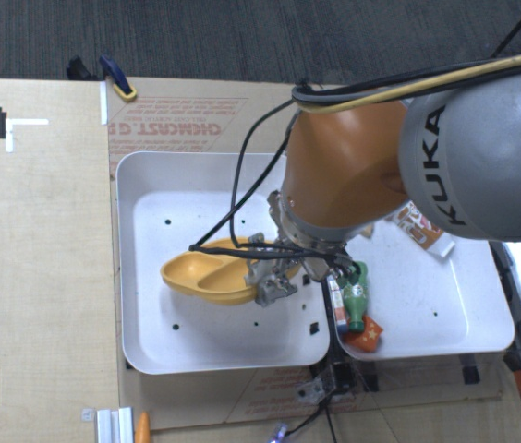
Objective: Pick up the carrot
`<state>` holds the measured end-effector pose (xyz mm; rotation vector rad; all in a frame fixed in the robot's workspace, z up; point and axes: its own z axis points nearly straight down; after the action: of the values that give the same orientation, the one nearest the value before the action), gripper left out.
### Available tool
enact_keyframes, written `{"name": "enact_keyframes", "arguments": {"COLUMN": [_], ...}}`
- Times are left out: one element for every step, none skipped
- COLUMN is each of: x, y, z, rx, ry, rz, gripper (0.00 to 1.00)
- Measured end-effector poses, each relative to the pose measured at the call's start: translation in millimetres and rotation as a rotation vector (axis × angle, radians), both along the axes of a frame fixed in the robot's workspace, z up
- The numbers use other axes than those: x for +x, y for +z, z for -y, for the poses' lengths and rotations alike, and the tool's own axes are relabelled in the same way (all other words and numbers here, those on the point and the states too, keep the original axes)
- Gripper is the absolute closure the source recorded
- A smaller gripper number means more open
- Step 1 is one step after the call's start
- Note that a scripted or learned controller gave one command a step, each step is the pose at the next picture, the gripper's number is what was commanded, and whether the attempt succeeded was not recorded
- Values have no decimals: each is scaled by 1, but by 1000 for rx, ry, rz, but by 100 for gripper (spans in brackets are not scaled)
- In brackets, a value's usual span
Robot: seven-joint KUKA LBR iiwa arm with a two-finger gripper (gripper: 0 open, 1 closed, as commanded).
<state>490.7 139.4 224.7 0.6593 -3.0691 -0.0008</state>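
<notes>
Carrot [366, 337]: lies in right bin [464, 326], ungrasped. Pincer [274, 284]: over left bin [150, 340] beside yellow bowl [207, 278]; finger state cannot be told. Pickup outstanding.

Grey KUKA arm [482, 155] w/ black lettering, orange band [348, 164], black & yellow cables [427, 79], metal tool [274, 280]

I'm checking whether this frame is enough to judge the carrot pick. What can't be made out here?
- Gripper: in the camera view the wrist and cables cover its fingers, so open or shut is unclear.
- Carrot: the orange piece by the green bottle is small and partly hidden.
- Yellow bowl: its right end sits under the gripper.
- Packet: partly under the arm.
</notes>
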Motion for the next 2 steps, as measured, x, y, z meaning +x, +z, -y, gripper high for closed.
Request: {"name": "enact_keyframes", "arguments": {"x": [3,-7], "y": [-20,7], "z": [41,95], "rx": [2,2], "ry": [444,240], "rz": [3,6], "gripper": [100,100]}}
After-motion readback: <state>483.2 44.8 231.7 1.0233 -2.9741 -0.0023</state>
